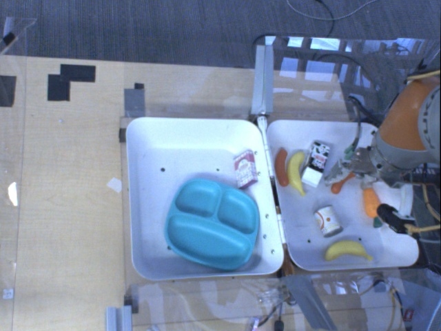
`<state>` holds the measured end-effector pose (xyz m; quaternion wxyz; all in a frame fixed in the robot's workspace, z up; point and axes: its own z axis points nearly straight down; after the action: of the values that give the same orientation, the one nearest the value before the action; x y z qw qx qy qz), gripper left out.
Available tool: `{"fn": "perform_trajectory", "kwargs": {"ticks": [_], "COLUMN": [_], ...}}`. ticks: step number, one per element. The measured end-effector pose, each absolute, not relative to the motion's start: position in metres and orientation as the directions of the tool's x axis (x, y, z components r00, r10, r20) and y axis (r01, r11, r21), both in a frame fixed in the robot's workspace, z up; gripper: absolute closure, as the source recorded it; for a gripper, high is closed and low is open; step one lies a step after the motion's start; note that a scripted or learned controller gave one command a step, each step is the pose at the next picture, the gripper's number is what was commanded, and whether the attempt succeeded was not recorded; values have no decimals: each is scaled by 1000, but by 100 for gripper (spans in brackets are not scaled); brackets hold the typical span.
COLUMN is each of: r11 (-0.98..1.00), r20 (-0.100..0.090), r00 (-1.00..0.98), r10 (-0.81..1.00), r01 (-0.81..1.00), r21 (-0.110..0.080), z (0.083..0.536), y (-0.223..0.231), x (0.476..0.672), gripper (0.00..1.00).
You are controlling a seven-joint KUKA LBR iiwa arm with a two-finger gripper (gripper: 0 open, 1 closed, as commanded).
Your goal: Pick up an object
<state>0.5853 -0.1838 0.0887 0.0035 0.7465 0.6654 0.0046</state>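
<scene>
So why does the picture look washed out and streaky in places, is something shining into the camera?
In the camera view, clear panels around the bench catch light: pale reflections streak the top right above the right bin, and a bright spot glints at the far left edge. The left bin is evenly lit, the blue tray casting only a soft shadow.

The right bin (413, 257) holds a red sausage (281, 167) and a banana (296, 172) upright side by side at its left. A black-and-white carton (315, 162) lies beside them, a small white cup (328, 221) lies tipped mid-bin, and a second banana (347, 252) lies flat near the bottom rim.
</scene>
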Motion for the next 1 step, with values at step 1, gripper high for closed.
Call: {"fn": "perform_trajectory", "kwargs": {"ticks": [1], "r11": [-112], "r20": [3], "r00": [112], "r10": [994], "r01": [994], "r21": [16], "z": [100], "y": [-182], "x": [588], "gripper": [100]}}
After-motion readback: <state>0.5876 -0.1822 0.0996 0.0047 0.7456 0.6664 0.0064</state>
